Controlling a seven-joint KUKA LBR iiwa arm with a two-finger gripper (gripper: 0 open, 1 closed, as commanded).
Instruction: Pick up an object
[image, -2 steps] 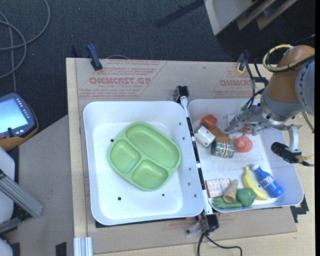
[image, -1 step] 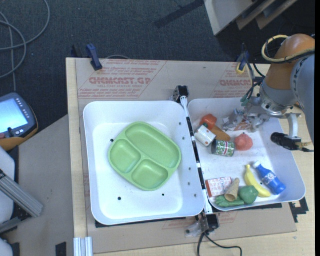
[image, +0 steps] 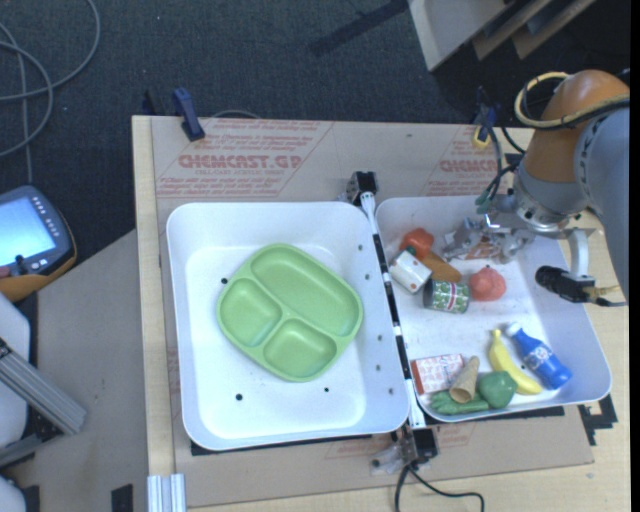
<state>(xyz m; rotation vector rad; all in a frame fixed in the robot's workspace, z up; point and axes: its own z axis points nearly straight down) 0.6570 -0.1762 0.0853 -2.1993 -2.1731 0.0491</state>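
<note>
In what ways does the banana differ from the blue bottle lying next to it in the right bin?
The banana is yellow and curved; the blue bottle is blue, straight, with a white cap and a label. The banana lies closer to the green vegetable, while the blue bottle lies nearer the right bin's outer wall. The two are of about the same length, both lie flat, side by side, in the bin's near corner.

arm (image: 585, 130) reaching in from right edge, orange band above wrist, wrist angled down-left, gripper (image: 482, 240) low at upper part of right-hand side of view
</note>
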